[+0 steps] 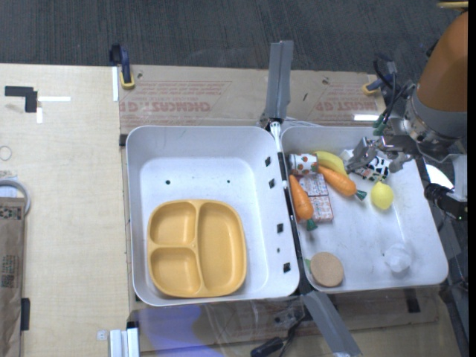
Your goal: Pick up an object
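**White bins, mixed play-food stock, arm at right bin**

Camera view, left to right.

Item 1: left bin (141, 199), shallow white plastic, holding one yellow divided plate (197, 248) with three compartments, lying flat toward the near side.

Item 2: right bin (416, 266), same type, set just beside the first on the pale wood tabletop (59, 222). Contents:
- orange carrot (300, 198), lying lengthwise along the left wall, green end toward the near side;
- patterned flat packet (320, 198), touching that carrot on its right;
- small white cup with red dots (301, 162), on its side by the far-left corner;
- yellow banana (327, 159), next to the cup;
- second orange carrot (338, 181), slanted, just below the banana;
- yellow lemon (382, 196), right of the second carrot;
- round tan cookie (326, 269), near the front wall;
- clear plastic cup (397, 259), faint against the bin floor, near the front right;
- black-and-white patterned object (378, 168), partly hidden beneath the tool.

Item 3: end effector (372, 155), reaching in from the right over the far part of the right bin, directly above the black-and-white object. Finger opening cannot be told; nothing is seen clamped in it.

Item 4: brown cardboard sheet (201, 99), behind both bins.
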### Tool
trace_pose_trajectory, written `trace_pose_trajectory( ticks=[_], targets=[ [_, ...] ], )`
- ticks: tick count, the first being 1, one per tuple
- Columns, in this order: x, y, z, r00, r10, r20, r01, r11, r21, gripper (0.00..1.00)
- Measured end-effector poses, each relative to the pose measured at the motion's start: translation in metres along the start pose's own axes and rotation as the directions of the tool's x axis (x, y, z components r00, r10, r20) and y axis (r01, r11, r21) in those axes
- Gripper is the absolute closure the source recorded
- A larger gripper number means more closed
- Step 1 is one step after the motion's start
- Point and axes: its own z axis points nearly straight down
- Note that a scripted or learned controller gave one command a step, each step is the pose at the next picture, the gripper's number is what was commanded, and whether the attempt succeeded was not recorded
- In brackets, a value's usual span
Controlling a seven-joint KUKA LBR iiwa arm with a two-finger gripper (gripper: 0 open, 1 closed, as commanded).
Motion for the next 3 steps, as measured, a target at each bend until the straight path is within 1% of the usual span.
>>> trace_pose_trajectory(
  ticks=[1, 2, 3],
  targets=[
    [-0.018, 0.047, 0.114, 0.988, -0.158, 0.0, 0.158, 0.988, 0.0, 0.0],
    [-0.006, 0.017, 0.019, 0.995, 0.1, 0.0, -0.1, 0.995, -0.001, 0.0],
    [0.002, 0.014, 0.051, 0.999, 0.048, 0.0, -0.048, 0.999, 0.0, 0.0]
  ],
)
